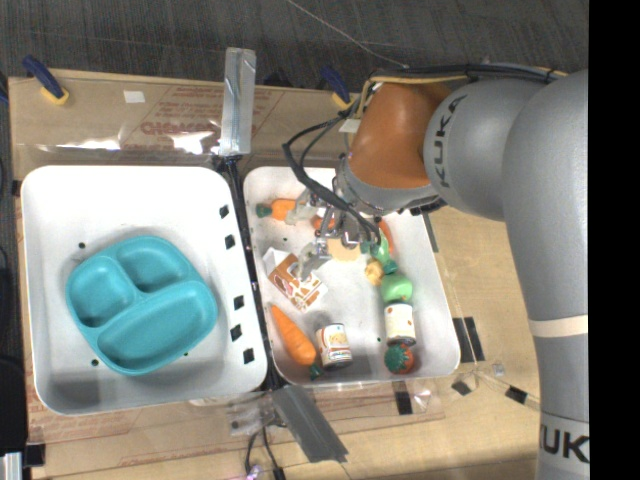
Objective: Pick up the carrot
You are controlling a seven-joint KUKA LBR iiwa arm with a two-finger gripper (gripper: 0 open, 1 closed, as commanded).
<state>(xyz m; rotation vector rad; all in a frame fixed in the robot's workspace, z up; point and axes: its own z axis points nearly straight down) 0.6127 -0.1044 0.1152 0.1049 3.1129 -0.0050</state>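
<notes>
The pincer [322, 236] hovers mid-bin (its spread I cannot tell); next it must reach the orange tapered carrot [293, 336] near the bin's front-left corner.

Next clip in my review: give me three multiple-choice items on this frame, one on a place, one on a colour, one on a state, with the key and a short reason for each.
1. Where does the carrot lie?
A. In the right bin, near its front left corner
B. On the teal plate
C. On the bench outside the bins

2. What colour is the divided plate in the left bin?
A. Red
B. Teal
C. Yellow

3. What is the carrot's state?
A. Lifted above the bin
B. Lying on the bin floor, apart from the gripper
C. Standing upright in a cup

Key: 1 A, it lies beside the small can; 2 B, its three compartments are teal; 3 B, the gripper is farther back, over the other items.
</notes>
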